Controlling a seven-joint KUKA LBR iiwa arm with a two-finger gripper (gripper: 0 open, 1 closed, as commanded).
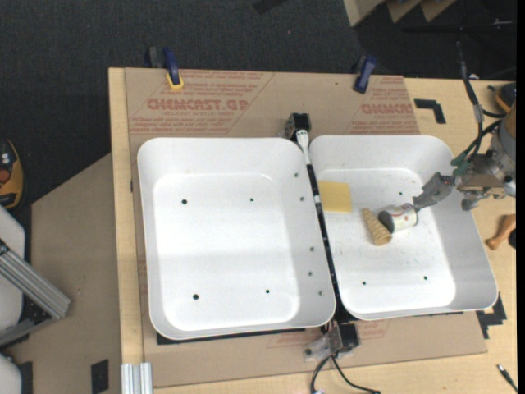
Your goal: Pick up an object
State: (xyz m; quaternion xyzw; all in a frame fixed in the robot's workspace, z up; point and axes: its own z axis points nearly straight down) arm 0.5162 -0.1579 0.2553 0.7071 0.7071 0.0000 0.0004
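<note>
Two objects right of centre; my gripper [418,206] beside the brush [387,222], width unclear. Centre over it before closing.

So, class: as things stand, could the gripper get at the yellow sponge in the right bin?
Probably yes. The yellow sponge lies flat with nothing on it, apart from the brush, and the gripper already reaches into that bin.

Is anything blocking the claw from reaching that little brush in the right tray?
Nothing visible does. The gripper sits just right of the brush, over the right bin, with bare bin floor between them. The yellow sponge lies on the brush's far side, out of the way.
</note>
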